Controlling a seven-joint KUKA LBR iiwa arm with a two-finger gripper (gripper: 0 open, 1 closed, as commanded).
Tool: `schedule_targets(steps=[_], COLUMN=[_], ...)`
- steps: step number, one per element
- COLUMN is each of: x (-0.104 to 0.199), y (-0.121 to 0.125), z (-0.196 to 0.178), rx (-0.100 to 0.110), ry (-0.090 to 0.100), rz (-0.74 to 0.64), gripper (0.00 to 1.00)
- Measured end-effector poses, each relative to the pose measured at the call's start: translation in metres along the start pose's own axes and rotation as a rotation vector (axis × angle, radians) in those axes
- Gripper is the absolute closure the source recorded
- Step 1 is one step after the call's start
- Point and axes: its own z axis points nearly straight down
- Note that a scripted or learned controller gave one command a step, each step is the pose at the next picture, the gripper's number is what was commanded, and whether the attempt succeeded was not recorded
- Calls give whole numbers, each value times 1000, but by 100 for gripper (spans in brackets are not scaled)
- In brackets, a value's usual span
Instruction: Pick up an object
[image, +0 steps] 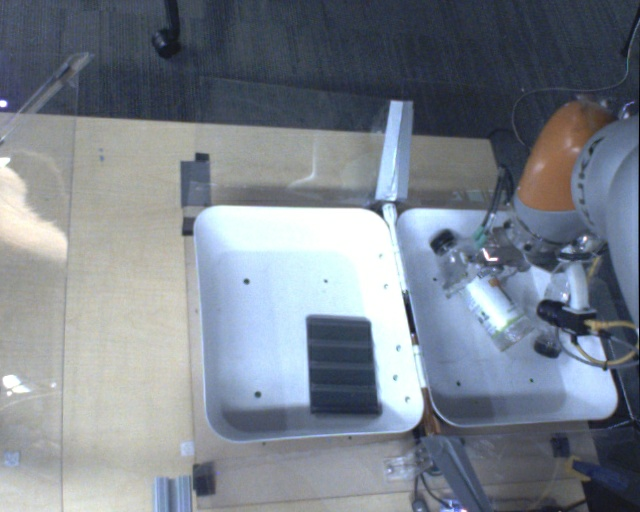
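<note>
The pick looks unfinished, as far as this view allows a judgement. The arm reaches in from the right and its gripper hangs low over the right bin, near that bin's upper left part, but whether the jaws are wide, narrow or closed on anything cannot be told: the wrist hardware and cables hide them. Just below the gripper lies a clear cylindrical object, slanting down to the right, pale with a greenish tinge toward its lower end. It may be an item in the bin or part of the tool; the picture is too blurred to say. The one thing that reads plainly as a candidate is the black ribbed block, a dark rectangle with several crosswise ridges, lying flat in the lower right part of the left bin, well apart from the gripper and untouched. By this reckoning nothing is yet lifted, so the grasp and the raise both remain. The table around the bins is light wood.
</note>
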Motion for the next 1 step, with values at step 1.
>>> schedule_targets(steps=[1], x=[86], y=[36], z=[-78], rx=[-53], ry=[-36], rz=[-85], gripper=[100])
